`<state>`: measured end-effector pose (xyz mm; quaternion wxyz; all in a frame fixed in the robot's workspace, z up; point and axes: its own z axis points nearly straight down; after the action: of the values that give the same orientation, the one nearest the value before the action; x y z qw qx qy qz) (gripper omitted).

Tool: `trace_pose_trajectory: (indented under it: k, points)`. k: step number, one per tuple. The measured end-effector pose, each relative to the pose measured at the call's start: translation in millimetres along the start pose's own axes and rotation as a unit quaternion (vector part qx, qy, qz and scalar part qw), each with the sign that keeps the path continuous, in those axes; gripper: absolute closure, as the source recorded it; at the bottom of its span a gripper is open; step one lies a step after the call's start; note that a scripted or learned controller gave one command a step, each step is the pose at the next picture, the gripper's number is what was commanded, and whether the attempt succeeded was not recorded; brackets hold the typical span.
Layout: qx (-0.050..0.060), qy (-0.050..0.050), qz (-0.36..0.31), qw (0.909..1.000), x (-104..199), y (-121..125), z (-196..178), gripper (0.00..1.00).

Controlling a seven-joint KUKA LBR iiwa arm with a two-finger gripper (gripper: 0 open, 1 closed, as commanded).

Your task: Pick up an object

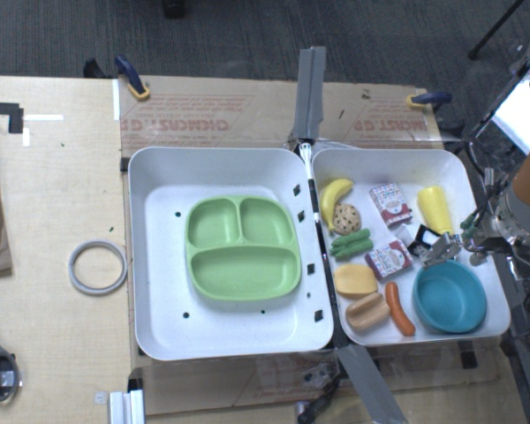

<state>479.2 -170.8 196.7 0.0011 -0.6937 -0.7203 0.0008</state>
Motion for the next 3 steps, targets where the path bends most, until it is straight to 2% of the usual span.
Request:
trace_pose_trajectory:
  k: [1,2,3]
  points:
    - [0.0,-0.001,0.145,0.9894,13,114,27,0.0]
    - [-0.001,0.002,0.059,0.9983,9,171,105,0.0]
    - [-0.001,-0.001,0.059,0.9983,6,171,95,1.0]
